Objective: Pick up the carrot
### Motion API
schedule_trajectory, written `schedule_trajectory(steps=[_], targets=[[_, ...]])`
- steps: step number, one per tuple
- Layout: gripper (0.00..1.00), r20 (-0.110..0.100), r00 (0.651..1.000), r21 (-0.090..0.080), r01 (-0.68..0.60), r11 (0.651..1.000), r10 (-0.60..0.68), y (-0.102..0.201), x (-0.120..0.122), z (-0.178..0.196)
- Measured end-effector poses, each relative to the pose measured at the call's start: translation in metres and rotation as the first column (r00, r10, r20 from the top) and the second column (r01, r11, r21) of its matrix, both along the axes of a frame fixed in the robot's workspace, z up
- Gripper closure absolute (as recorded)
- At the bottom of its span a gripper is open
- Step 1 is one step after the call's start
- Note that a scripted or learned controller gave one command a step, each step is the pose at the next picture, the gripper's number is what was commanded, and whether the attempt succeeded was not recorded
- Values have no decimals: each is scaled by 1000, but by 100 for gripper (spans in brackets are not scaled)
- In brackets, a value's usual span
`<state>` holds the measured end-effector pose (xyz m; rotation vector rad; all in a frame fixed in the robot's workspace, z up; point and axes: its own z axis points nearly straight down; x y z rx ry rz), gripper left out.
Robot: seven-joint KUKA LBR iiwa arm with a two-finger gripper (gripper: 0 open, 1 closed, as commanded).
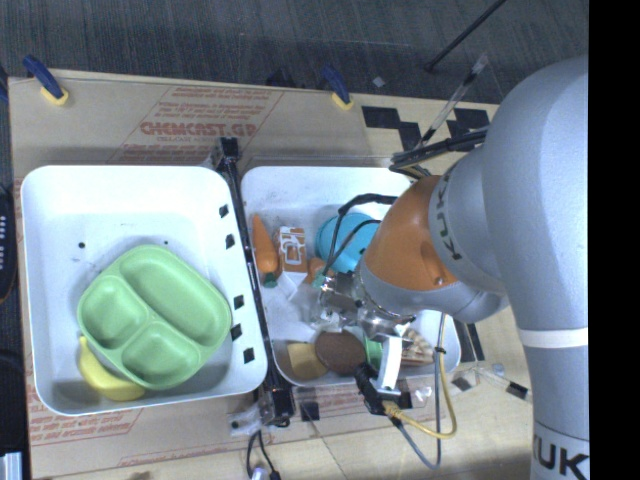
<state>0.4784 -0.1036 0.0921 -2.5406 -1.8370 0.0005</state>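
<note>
The arm (pixel 470 238) reaches in from the right and hangs low over the right bin (pixel 300 183), its orange band above the wrist. The jaws (pixel 335 303) sit somewhere under the wrist, among clutter, and I cannot tell whether they are spread or pressed together, nor whether anything is between them. The carrot (pixel 264 248) lies just to the left of the jaws, close against the bin's left wall, long axis running along that wall, apart from the wrist and seemingly untouched. A small white-and-orange packet (pixel 293 248) lies between carrot and jaws, and a blue thing (pixel 345 240) sits just behind them under the cables. In front of the jaws rest a brown round piece (pixel 342 352) and a tan one (pixel 300 360). The left bin (pixel 60 208), well off to the left, holds a green tray (pixel 155 313) atop something yellow (pixel 100 373). Being so near the wall, the carrot likely leaves little room for a finger on that side.
</note>
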Motion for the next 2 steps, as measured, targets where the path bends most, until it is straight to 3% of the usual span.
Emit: schedule_trajectory(steps=[1, 2], targets=[[100, 8, 999, -4, -35, 999, 35, 22, 5, 139], [100, -10, 939, -3, 343, 939, -343, 40, -3, 98]])
